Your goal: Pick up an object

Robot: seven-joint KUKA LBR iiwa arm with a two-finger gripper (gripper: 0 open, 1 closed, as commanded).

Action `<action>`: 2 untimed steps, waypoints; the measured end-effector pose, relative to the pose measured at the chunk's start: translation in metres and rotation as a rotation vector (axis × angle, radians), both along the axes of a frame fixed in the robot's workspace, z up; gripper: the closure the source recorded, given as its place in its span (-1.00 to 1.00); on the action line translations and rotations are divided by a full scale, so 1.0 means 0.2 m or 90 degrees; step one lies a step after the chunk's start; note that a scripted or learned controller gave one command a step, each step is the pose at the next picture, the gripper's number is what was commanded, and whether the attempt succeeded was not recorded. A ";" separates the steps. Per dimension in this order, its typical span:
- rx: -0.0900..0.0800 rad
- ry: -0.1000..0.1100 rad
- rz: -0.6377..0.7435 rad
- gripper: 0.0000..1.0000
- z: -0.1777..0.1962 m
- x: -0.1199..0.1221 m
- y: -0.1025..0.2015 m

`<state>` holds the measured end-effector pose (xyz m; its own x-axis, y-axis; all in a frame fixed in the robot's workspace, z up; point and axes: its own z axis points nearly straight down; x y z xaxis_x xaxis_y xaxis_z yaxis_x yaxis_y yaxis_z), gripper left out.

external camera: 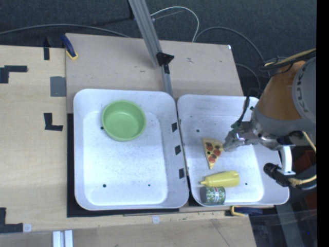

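So the arm (288, 104) comes in from the right and its claw (230, 142) is down low in the right bin (205, 109), sitting right next to the pizza slice (211, 152), at the slice's upper right edge. Honestly can't tell from this angle how the claw is set, it's just a dark blurry lump, and nothing is visibly gripped in it. The pizza slice lies flat on the bin floor, pointy end toward the front. Just in front of it there's a yellow mustard bottle (221, 179) lying on its side, and a small green can (213, 195) touching or nearly touching that, tucked against the bin's front wall. Over in the left bin (123, 174) there's a green bowl (123, 120) sitting upright near the back left. Both bins sit side by side on the wooden tabletop (31, 153), and a grey pole (146, 27) slants down to the back of the bins.
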<state>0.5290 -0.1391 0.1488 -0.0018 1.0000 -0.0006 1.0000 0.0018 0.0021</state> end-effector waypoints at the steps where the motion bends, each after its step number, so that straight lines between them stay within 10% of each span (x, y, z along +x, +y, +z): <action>1: 0.000 -0.001 0.000 1.00 0.27 -0.04 0.00; 2: -0.001 -0.002 0.000 1.00 0.59 -0.03 -0.01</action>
<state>0.5233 -0.1403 0.2664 -0.0019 1.0000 -0.0019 1.0000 0.0019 0.0059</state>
